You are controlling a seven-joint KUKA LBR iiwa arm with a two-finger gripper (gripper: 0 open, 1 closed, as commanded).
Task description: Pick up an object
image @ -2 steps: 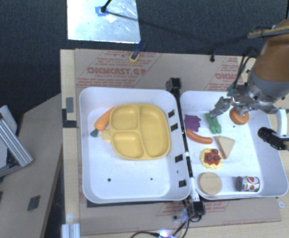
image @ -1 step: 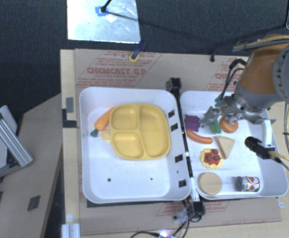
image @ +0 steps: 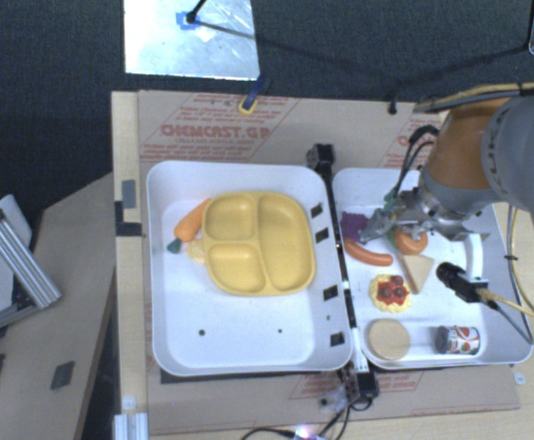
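the hot dog (image: 368, 254) lies in the right bin (image: 505, 351), near its left wall, just beside a purple piece (image: 354, 223). my hand (image: 383, 225) is low over this bin, close above the hot dog, next to an orange-red toy (image: 411, 242); i cannot tell how it stands. around are a cheese wedge (image: 419, 270), a small tart (image: 390, 292), a round cookie (image: 388, 339) and a can (image: 458, 339). in the left bin (image: 184, 337) a yellow divided plate (image: 253, 243) touches a carrot (image: 190, 222).

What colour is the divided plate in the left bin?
Yellow: the divided plate shows plainly in the camera view.
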